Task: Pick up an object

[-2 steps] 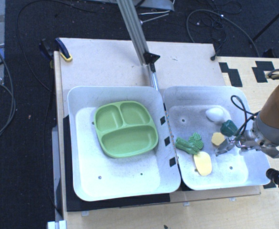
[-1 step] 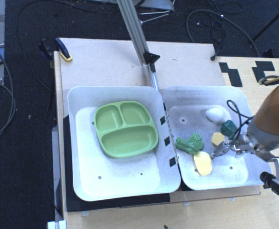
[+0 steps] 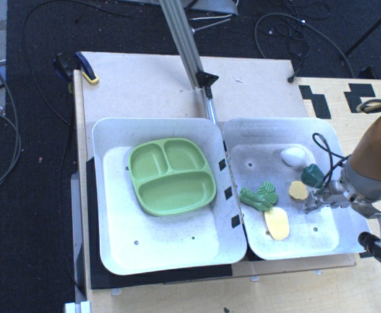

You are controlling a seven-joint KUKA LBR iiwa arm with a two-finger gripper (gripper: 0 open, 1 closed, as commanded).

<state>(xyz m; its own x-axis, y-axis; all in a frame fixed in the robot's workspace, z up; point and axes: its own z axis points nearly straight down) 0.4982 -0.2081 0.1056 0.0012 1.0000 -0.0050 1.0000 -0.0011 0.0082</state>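
In the right bin (image 3: pixel 320 240) lie a white egg-shaped object (image 3: pixel 294 155), a dark teal piece (image 3: pixel 312 174), a small tan-yellow round piece (image 3: pixel 298 191), a green leafy toy (image 3: pixel 260 197) and a pale yellow oval piece (image 3: pixel 277 224). My gripper (image 3: pixel 315 201) hangs low at the bin's right side, just right of the tan-yellow piece and below the teal one. Cables and the wrist body crowd its tip.
The left bin (image 3: pixel 112 240) holds a green divided plate (image 3: pixel 172 175). A metal pole (image 3: pixel 183 34) slants down from the top to the seam between the bins. The arm's orange band (image 3: pixel 379 152) sits at the right edge.
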